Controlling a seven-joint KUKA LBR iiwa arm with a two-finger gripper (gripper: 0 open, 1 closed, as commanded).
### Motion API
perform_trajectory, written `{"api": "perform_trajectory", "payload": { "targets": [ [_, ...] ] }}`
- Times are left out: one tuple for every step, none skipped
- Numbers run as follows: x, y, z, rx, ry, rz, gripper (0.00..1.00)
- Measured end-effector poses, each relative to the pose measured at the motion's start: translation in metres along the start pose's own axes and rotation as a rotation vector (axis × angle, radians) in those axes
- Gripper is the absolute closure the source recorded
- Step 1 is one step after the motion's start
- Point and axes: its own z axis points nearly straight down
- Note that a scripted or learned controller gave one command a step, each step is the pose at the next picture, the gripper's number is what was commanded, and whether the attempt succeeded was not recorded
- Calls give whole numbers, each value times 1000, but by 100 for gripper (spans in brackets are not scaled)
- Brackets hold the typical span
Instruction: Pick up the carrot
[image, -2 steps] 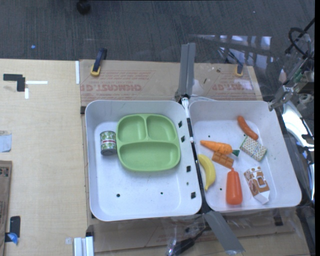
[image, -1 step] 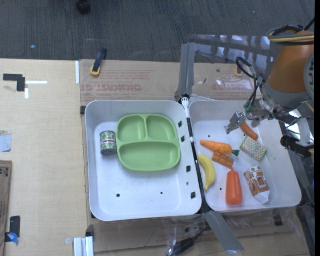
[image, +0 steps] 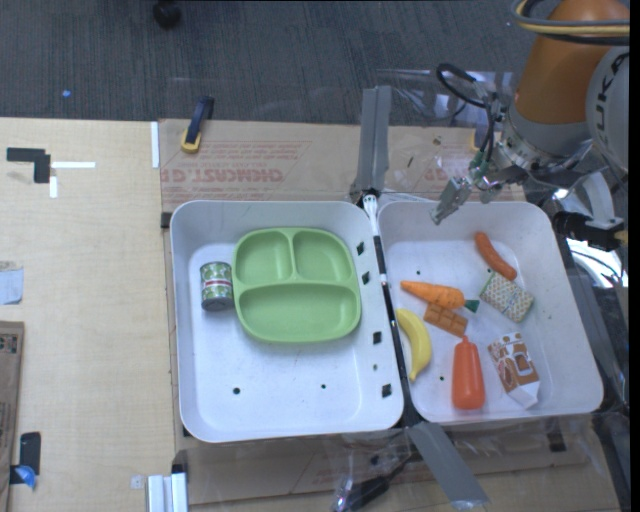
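Toward the upper right of the frame, the gripper (image: 452, 200) is hanging over the top rim of the right bin (image: 560, 395); whether it is open or closed I cannot tell. Nothing is showing in its grasp. Near the middle of that bin the carrot (image: 432, 293) is lying on its side, apart from the gripper and lower in the frame. A brown bar (image: 446, 320) is lying just below the carrot, with a banana (image: 415, 342) to its left and a red bottle (image: 467, 374) beneath. A sausage (image: 495, 255) and two packets are sitting further right. On the left, the left bin (image: 200, 400) is holding a green plate (image: 297, 283) and a can (image: 216, 285).
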Motion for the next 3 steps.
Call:
{"api": "perform_trajectory", "payload": {
  "targets": [
    [78, -51, 37, 3, 3, -182, 0],
    [47, -86, 36, 1, 2, -266, 0],
    [23, -87, 136, 1, 2, -138, 0]
  ]
}}
